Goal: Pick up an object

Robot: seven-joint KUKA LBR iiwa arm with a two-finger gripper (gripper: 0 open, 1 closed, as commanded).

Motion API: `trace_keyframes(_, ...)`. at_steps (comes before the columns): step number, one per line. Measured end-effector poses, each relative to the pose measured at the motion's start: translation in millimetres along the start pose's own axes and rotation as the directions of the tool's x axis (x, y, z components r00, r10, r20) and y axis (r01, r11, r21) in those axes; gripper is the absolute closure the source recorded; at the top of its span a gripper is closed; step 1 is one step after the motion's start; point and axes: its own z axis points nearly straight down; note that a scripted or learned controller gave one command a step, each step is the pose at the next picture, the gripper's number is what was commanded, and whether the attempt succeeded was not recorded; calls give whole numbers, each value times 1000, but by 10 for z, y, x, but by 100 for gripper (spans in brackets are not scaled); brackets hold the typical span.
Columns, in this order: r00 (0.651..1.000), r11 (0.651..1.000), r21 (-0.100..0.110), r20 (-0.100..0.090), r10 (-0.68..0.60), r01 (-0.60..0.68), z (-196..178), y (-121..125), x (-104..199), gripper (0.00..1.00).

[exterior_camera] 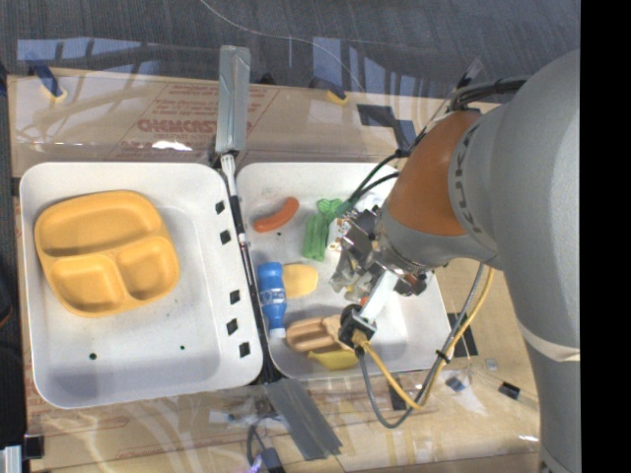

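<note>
The left bin (118, 363) holds one smooth yellow three-compartment plate (104, 251). The right bin (296, 180) holds six things: one glossy red sausage (276, 215), one green ribbed piece (317, 233), one blue bottle (271, 296), one pale yellow lump (301, 281), one hot dog (311, 335) and perhaps one banana (335, 360). The hand (347, 252) is just right of the green piece; I cannot tell how wide it stands

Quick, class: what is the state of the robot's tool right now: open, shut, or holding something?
Tool: cannot be told. It hangs over the shallow white right bin, beside the green plastic toy.
</note>
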Motion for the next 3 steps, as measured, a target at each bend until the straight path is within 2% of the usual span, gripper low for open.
trace_keyframes(1, 911, 911, -1, -2, 413, -413, -29, -308, 454, 100)
trace_keyframes(2, 892, 892, 0, 2, 452, -452, 67, -301, 69, 100)
trace_keyframes(3, 972, 972, -8, -10, 235, -235, -2576, -569, 359, 100)
